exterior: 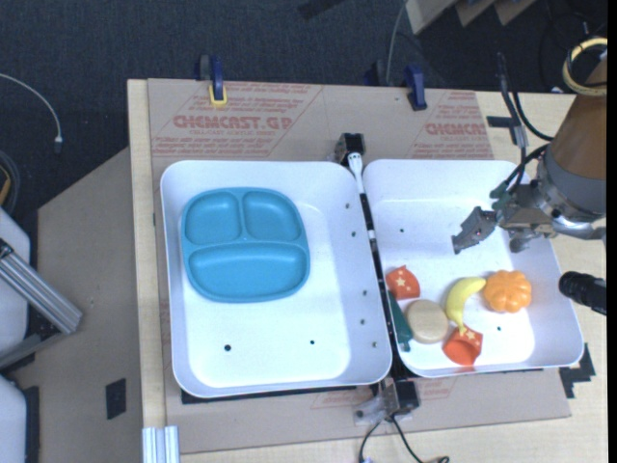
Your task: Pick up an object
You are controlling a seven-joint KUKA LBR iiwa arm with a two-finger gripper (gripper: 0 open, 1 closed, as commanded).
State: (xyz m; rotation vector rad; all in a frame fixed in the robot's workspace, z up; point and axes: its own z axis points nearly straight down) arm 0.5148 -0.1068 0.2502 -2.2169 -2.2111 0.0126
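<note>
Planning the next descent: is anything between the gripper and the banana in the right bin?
Nothing visible. The gripper hangs over bare bin floor, and the banana lies below it in the view, with only white floor between.

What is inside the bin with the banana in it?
The right bin holds a banana, an orange pumpkin, a tan round piece and two red pieces. The tool hovers above.

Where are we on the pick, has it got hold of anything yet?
Nothing looks picked yet. The gripper hangs over bare floor of the right bin, with nothing between its fingers. The banana, orange pumpkin, beige round piece and red pieces all lie in the bin's near part. Descent, grasp and lift remain.
</note>
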